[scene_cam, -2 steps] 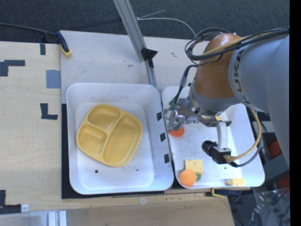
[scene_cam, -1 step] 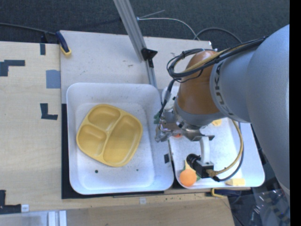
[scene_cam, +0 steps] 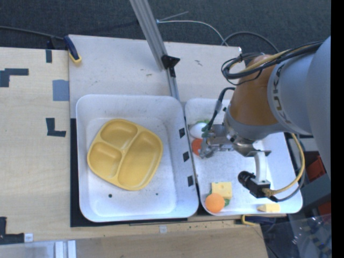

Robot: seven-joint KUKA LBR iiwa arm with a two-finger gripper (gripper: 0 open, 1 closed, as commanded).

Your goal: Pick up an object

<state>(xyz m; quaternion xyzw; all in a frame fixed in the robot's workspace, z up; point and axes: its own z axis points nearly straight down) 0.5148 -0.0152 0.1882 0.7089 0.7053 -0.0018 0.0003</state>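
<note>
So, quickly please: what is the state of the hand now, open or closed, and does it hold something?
Hand: low in the right bin, by a red object; open or closed cannot be told, and no hold is visible.

On my bench the left white bin (scene_cam: 86, 144) holds a yellow divided plate (scene_cam: 125, 153), lying flat and turned at a slant near the bin's middle. A silver metal rail (scene_cam: 148, 23) runs down from the top edge to a black clamp (scene_cam: 170, 62) just above the bins. A yellow-and-blue clip (scene_cam: 73, 49) sits at the white board's top left corner, with grey and dark tape marks (scene_cam: 61, 89) on the wood beside it.
</note>
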